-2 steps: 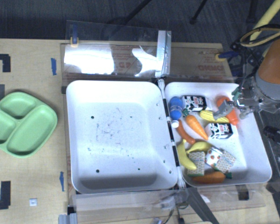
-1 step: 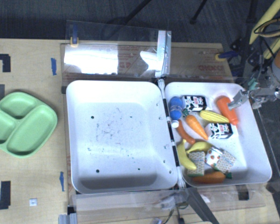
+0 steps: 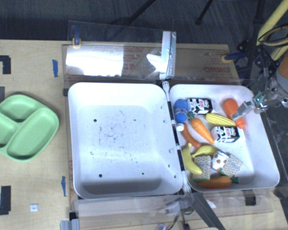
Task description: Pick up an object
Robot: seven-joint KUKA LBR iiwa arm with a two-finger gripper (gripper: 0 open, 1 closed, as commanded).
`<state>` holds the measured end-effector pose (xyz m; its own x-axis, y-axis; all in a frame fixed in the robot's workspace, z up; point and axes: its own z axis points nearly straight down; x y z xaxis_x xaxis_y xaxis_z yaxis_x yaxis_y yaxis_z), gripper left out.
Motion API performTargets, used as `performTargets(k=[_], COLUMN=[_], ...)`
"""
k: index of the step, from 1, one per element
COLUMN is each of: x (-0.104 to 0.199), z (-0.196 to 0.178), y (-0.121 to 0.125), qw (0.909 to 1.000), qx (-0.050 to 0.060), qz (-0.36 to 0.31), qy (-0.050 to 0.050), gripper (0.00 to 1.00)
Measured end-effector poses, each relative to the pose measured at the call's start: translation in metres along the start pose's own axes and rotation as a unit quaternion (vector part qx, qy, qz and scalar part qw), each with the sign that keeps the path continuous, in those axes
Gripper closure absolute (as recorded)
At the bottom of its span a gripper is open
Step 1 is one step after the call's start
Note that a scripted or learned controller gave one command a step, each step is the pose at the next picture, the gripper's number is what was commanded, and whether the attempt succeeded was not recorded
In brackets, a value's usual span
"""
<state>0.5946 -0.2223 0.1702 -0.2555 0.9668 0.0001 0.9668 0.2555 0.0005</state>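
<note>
Reaching in from the right, the gripper (image 3: 244,110) is seen over the upper right part of the right bin (image 3: 266,150), just beside its right wall. Its metal fingers (image 3: 240,111) are pointed toward the left, but whether anything is clamped between them cannot be told, since they are small and partly merged with the objects beneath. An orange-red object (image 3: 229,106) is found just to the left of the fingertips, close to or touching them, and a smaller red-orange piece (image 3: 240,123) is seen just below them. The rest of the load is crowded into the left half of this bin: a blue item (image 3: 181,106) near the upper left corner, a black-and-white carton (image 3: 199,105) beside it, a yellow banana-like piece (image 3: 220,120) across the middle, and a long orange carrot (image 3: 202,130) set at a slant below that. A second black-and-white carton (image 3: 227,134) is placed to the right of the carrot. Lower down, a yellow banana (image 3: 191,161) is laid along the left wall, with a patterned packet (image 3: 224,165) beside it. The left bin (image 3: 117,138) is shown with a scuffed white floor. A green divided plate (image 3: 22,127) is set on the bench (image 3: 29,186), well apart from both bins.
</note>
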Motion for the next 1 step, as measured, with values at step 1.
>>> performTargets(k=[1], x=[-0.0019], z=[0.0037], y=[0.011], qw=[0.9988], qx=[-0.002], qz=[-0.048], qy=[-0.002], gripper=[0.0])
